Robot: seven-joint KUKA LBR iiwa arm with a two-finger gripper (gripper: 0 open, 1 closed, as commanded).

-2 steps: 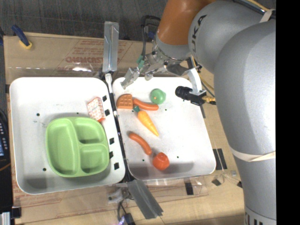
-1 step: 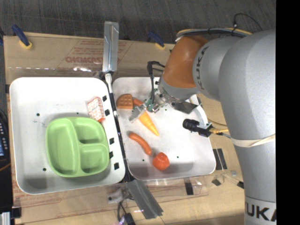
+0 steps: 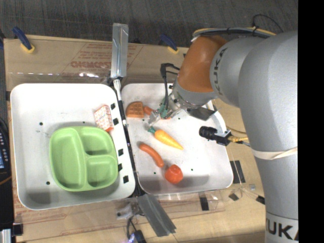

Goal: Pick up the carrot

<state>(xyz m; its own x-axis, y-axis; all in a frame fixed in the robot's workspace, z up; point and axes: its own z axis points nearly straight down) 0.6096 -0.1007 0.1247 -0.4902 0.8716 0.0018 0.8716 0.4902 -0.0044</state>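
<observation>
Bins stood side by side on the bench: the left bin (image 3: 25, 135) held a green divided tray (image 3: 83, 158) with a small red-and-white packet (image 3: 103, 117) just beyond its far edge, and the right bin (image 3: 212, 161) held the food pieces. Within that right bin lay a brown bread slice (image 3: 134, 109) at the far left corner, a red sausage (image 3: 152, 155), a red tomato (image 3: 173, 173), and the carrot (image 3: 167, 138), slanted near the middle. Above the carrot's green end hovered the gripper (image 3: 164, 113), close beside it, and whether it was parted or closed could not be told.
</observation>
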